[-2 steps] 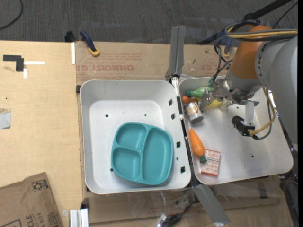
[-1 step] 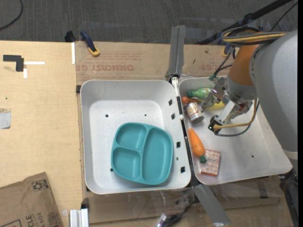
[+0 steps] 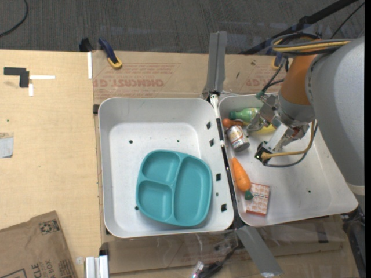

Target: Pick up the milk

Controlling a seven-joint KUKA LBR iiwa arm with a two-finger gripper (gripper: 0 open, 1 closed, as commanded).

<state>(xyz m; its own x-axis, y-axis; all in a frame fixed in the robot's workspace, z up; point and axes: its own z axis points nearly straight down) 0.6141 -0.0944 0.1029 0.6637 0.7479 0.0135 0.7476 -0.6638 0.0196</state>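
- Two white bins: the left bin (image 3: 116,126) holds a teal plate (image 3: 174,187), and the right bin (image 3: 301,190) holds the clutter.
- From the frame's right the arm sets its gripper (image 3: 261,121) in the right bin's upper part; we cannot tell whether it is spread or pressed together.
- Lower down, the milk (image 3: 258,198), which we take to be the red-and-white carton, lies flat just beside the carrot (image 3: 240,175). It is straight down-frame from the gripper and apart from it, with its long axis roughly up-down.
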